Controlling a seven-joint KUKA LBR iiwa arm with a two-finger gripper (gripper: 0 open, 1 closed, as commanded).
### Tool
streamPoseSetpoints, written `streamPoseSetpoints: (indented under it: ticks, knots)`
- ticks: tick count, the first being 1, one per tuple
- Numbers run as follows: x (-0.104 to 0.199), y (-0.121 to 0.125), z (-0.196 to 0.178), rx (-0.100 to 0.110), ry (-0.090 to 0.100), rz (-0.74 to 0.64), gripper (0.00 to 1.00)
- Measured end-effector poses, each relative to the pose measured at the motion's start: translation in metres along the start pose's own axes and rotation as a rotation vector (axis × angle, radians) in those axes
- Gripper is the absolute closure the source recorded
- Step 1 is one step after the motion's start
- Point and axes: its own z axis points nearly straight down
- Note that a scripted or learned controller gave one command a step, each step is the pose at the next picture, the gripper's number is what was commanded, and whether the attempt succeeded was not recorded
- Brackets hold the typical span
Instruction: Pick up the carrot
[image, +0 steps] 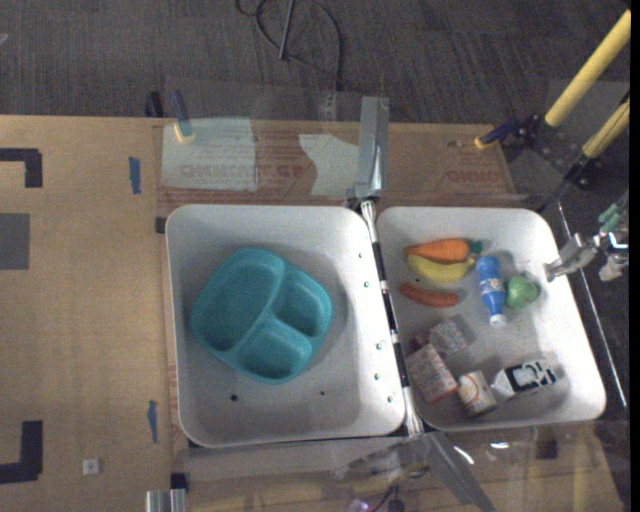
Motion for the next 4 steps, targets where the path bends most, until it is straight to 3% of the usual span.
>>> streamPoseSetpoints:
  ticks: [1, 2, 3, 4]
  knots:
    - [0.023, 0.118, 0.023, -0.002, -0.001, -0.106, 0.0]
    - [0.067, 0.137, 0.147, 0.001, 0.001, -0.186, 0.0]
    - [0.114, 0.138, 0.196, -0.002, 0.0, -0.169, 0.0]
    - [0.127, 0.097, 0.097, -0.002, -0.001, 0.005, 0.0]
